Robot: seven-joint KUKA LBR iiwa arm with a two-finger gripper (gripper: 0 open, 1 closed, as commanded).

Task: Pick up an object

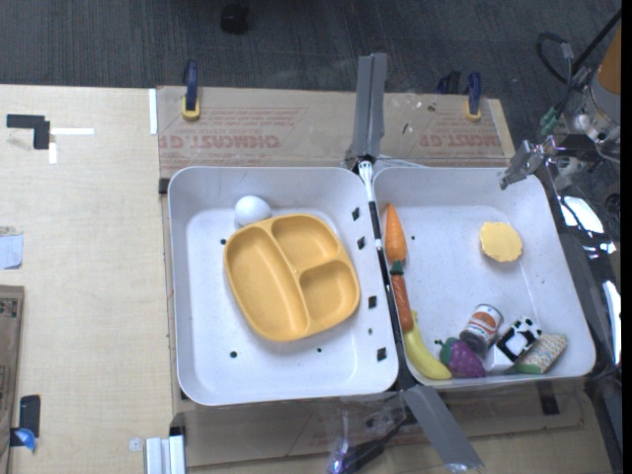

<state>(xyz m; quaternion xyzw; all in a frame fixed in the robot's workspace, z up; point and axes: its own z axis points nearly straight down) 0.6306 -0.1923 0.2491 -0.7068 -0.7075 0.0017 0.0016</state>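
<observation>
Fig. Loose objs. for picking lie in the R bin [444,284].
- Yellow round disc [502,242]: alone in the upper R part of the bin floor, apart from all else.
- Carrot [394,233]: lies lengthwise against the bin's L wall, with a second orange piece [402,304] just below it in line.
- Banana [423,354]: at the lower L corner, touching the end of that line.
- Along the near wall, packed close: purple grape bunch [464,358], small can [481,326] lying tilted w/ a red-and-white label (text too small to read), black-and-white toy [518,339] and a pale cob-like item [543,354].

Gripper [521,164]: at the R bin's upper R corner, over the rim, well apart from every obj.; nothing is seen in it. Whether it is wide or narrow cannot be told from this angle.

L bin [197,344]: holds a yellow 3-compartment plate [291,275] set at a slant, w/ a white ball [252,208] touching its upper L edge.

Behind both bins: brown sheet [232,131] w/ red print, upside down to the camera; it appears to read "CHEMCAST", repeated on both sides of the grey bar [370,107] that runs to the seam betw. the bins. Blue clamps [190,92] pin the sheet's far edge.
</observation>
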